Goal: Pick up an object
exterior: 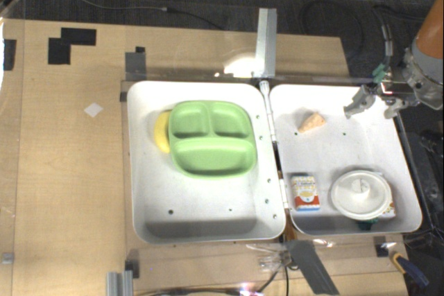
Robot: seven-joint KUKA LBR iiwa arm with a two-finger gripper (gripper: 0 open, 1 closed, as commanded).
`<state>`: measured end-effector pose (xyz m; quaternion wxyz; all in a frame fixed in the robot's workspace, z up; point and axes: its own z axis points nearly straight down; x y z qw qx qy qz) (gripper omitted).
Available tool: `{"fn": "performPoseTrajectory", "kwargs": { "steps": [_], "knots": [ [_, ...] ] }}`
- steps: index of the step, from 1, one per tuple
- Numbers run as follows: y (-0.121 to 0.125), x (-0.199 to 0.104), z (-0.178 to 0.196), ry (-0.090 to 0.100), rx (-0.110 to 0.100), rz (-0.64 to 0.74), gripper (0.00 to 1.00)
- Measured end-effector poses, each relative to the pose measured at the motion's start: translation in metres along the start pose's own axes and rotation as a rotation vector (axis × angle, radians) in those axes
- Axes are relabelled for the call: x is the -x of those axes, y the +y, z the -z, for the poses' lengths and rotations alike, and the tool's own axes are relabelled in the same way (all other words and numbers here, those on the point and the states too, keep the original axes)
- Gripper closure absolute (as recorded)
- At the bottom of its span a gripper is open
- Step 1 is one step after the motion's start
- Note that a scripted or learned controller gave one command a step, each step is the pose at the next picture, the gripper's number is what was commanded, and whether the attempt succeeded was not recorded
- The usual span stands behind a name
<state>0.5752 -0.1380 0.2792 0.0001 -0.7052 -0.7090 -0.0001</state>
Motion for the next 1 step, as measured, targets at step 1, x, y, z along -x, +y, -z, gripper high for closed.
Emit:
{"fn": "performPoseTrajectory", "kwargs": {
  "steps": [1],
  "knots": [
    [0.08, 0.0058, -0.1433, -0.001, 0.001, -0.053, 0.0]
  ]
}}
